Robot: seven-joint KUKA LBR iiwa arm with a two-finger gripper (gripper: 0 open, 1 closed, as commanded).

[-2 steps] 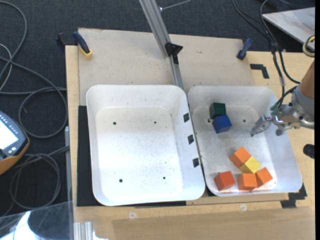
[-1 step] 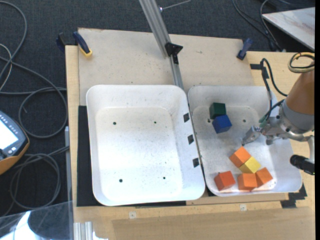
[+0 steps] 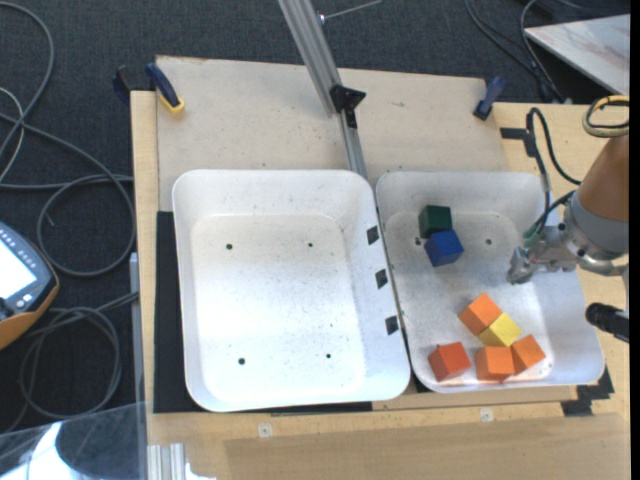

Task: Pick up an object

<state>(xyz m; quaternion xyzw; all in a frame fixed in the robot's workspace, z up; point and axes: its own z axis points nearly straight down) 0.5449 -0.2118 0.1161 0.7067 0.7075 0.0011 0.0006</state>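
— Nearest the lens: cluster of blocks along the front edge of the right bin (image 3: pixel 560 373), toward its front-right corner. Orange cube (image 3: pixel 450 359) leftmost, a little apart; then orange block (image 3: pixel 494 362) and another orange block (image 3: pixel 528 350) side by side, with yellow block (image 3: pixel 503 329) touching them from behind and one more orange cube (image 3: pixel 481 313) touching the yellow one at the back.

— And farther in?

— Blue cube (image 3: pixel 443 247) and dark green cube (image 3: pixel 435 218), touching, near the middle of the bin toward its back edge. Left bin (image 3: pixel 190 268) alongside.

— Gripper?

— Gripper (image 3: pixel 524 268) low over the right bin's right side, arm coming in across the right edge. Can't tell whether spread or pressed together; tip too small and dark. Nothing seen pinched.

— Which way to a block, then?

— Likely pick: rear orange cube, lying toward the front edge and slightly toward the left edge from the tip, near but not touching. Blue cube farther off, straight toward the left edge.

— Long axis? Heading?

— None to speak of; cube-like, so no real long axis. Rear orange cube sits turned diagonal to the bin's edges, one corner toward the back. Probably needs wrist rotation to square onto flat faces, and neighbouring yellow block crowds one side.
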